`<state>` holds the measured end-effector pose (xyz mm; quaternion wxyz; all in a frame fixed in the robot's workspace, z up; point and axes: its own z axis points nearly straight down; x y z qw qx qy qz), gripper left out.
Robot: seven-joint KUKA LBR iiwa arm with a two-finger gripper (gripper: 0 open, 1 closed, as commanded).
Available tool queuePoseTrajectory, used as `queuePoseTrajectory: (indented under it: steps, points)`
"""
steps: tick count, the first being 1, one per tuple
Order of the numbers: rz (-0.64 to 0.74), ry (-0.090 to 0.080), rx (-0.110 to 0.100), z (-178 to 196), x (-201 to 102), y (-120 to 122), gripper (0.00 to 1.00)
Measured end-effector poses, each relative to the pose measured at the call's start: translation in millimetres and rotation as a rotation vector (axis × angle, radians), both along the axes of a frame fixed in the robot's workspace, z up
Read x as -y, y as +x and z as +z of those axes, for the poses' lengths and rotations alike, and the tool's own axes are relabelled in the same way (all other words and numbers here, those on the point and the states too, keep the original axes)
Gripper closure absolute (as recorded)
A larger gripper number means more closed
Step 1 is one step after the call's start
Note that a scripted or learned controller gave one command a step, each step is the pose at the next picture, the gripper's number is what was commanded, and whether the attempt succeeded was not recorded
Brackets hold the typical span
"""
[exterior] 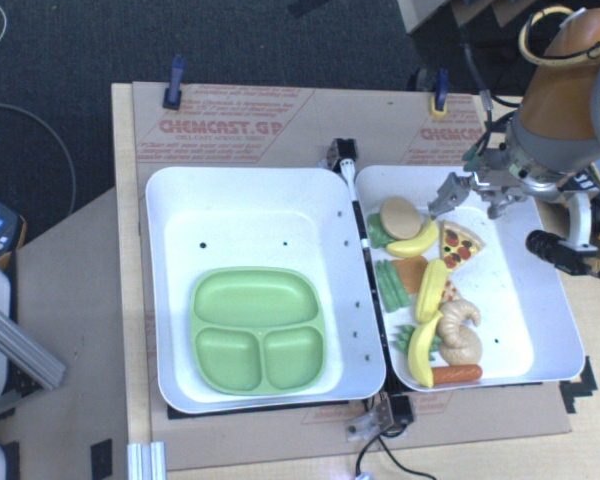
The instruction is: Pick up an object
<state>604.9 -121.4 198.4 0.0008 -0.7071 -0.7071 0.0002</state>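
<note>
The right bin [540,298] holds a pile of toy food. There is a tan bun [400,214], a yellow banana [414,244], a pizza slice [461,243], green beans [391,284], a second yellow piece [432,288], a brown croissant [459,330] and a red sausage [459,374]. My gripper [472,200] hovers over the bin's far end, just above and to the right of the bun and the pizza slice. Its two fingers are spread open with nothing between them.
The left bin [180,228] contains a green divided plate [257,328]. A black clip [343,152] sits where the bins meet at the far side. The grey and orange arm [565,88] comes in from the upper right.
</note>
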Motion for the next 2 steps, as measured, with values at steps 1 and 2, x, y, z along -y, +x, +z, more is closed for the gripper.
queuePoseTrajectory:
  steps: [1, 2]
  points:
    - [-0.003, -0.002, 0.004, -116, -20, -42, 0.0]
    - [-0.002, -0.001, 0.01, -100, -20, -39, 1.0]
